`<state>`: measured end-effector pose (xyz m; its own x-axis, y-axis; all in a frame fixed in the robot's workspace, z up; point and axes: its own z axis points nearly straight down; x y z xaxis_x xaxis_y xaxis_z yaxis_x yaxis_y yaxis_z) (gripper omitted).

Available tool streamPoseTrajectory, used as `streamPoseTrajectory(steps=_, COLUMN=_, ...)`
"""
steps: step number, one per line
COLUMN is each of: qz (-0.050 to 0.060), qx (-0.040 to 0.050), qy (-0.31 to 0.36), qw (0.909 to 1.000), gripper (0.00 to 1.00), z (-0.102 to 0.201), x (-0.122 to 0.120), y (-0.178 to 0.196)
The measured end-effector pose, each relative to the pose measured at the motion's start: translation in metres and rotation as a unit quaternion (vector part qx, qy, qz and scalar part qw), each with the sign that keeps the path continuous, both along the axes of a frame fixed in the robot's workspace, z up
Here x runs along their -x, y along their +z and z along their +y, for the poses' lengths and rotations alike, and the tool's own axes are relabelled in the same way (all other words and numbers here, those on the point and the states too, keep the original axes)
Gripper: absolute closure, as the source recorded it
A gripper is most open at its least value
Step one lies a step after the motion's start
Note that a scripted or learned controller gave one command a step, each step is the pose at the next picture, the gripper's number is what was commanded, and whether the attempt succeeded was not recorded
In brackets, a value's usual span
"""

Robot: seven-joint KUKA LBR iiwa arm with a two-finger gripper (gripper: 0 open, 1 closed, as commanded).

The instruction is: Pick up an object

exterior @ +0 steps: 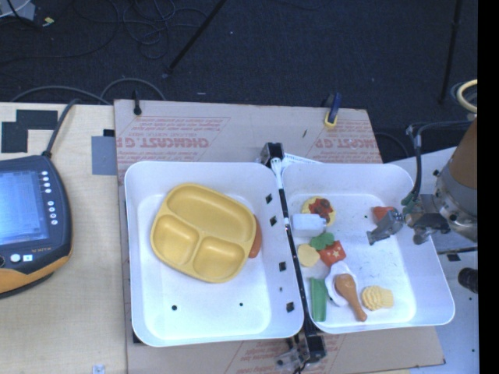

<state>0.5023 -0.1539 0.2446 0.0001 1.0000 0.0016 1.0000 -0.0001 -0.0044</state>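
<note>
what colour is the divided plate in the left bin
Yellow; the divided plate shows plainly in the camera view, lying in the left bin.

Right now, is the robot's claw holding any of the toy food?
No, nothing is held. The gripper hangs open over the right bin, and the toy food, such as the drumstick, lies apart from it.

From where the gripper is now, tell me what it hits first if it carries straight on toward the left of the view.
The gripper points left over the right bin. First in line looks like the red and green toy piece, roughly level with it. Height is unclear, so it might pass above.
</note>
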Motion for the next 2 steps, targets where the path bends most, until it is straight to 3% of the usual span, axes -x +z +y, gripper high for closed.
streamPoseTrajectory(steps=1, qz=-0.009, qx=0.0, qy=0.005, qw=0.9999, gripper=0.0, z=0.0963, x=0.0236, y=0.1727)
streamPoseTrajectory(steps=2, qz=0.0, qx=0.0012, qy=0.002, qw=1.0, gripper=1.0, z=0.0928, x=0.0236, y=0.1734)
